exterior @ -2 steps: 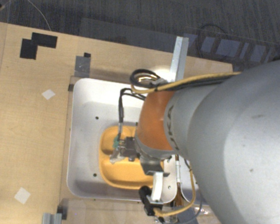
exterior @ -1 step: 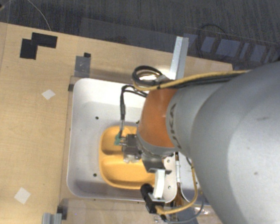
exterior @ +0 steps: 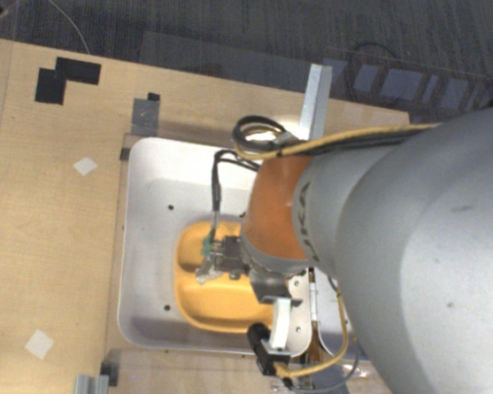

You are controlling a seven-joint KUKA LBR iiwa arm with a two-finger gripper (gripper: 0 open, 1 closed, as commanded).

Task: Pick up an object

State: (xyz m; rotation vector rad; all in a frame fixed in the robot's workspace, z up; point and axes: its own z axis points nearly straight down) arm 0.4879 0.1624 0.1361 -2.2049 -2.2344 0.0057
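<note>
A yellow, rounded object (exterior: 203,298) lies in the left white bin (exterior: 149,224), toward its near side. The grey arm with its orange band (exterior: 272,208) reaches in from the right and hangs directly over the yellow object. The wrist and gripper body (exterior: 233,266) cover the object's upper right part. The fingertips are hidden under the wrist, so contact with the object cannot be judged.
The bulky grey arm covers the right bin and most of the view's right half. Black cables loop above the wrist (exterior: 259,133). The wooden bench (exterior: 36,237) stretches to the left, with black marker shapes (exterior: 65,78) at the far left.
</note>
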